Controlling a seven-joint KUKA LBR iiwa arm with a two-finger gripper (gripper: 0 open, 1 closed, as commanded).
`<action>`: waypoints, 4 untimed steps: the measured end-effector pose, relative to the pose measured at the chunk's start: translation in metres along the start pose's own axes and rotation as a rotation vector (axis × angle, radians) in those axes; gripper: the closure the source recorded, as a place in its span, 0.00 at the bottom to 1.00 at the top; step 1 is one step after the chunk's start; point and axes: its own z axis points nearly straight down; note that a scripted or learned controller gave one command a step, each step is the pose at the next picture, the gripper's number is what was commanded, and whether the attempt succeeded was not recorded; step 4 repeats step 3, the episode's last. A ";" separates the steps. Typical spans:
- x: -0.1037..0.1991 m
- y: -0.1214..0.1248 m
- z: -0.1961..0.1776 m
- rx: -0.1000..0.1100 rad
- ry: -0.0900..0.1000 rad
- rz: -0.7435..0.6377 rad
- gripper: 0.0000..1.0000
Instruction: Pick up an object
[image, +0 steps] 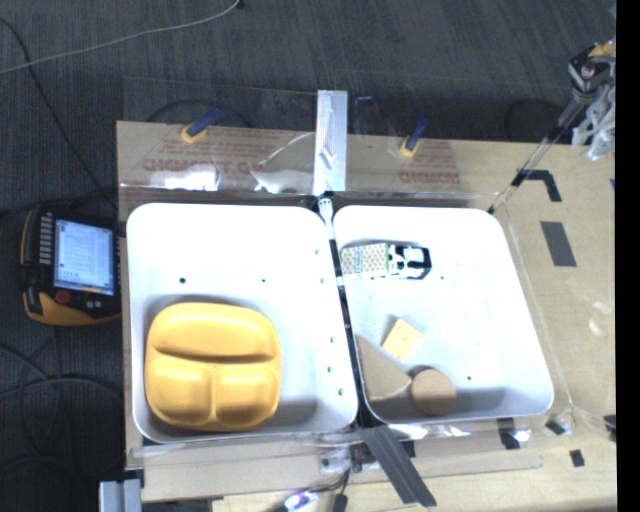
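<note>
- Down at the front of the shot, a brown round piece (433, 390) sits against the near wall of the right bin (520, 300), touching a brown wedge (383, 374) on its left.
- Gripper: how wide it stands, or whether it has anything, I cannot tell, so I count nothing as picked.
- With the arm coming in from the right, the right bin is its near side, and I'd shop there first.
- Best candidate, I'd say: the small yellow cheese-like wedge (402, 339), lying just beyond the two brown pieces and apart from every wall.
- To do it well: come straight down, fingers either side of the wedge's flat faces, and close only once level with it. The brown pair crowd the wall, and there a finger could jam.
- Further along the arm's reach, by the far wall, lies a flat patterned packet (385, 260); thin and hard to get under, I'd guess.
- Beyond the divider, the left bin (230, 250) holds a big yellow bun-shaped block (212, 362), probably too broad for two fingers.
- Furthest out, a handheld screen unit (72, 268) rests on the floor past the left bin.
</note>
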 end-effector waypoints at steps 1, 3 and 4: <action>0.001 -0.001 -0.008 0.000 -0.004 -0.010 1.00; -0.009 -0.002 -0.008 0.001 -0.004 -0.006 1.00; -0.009 -0.002 -0.008 0.001 -0.004 -0.006 1.00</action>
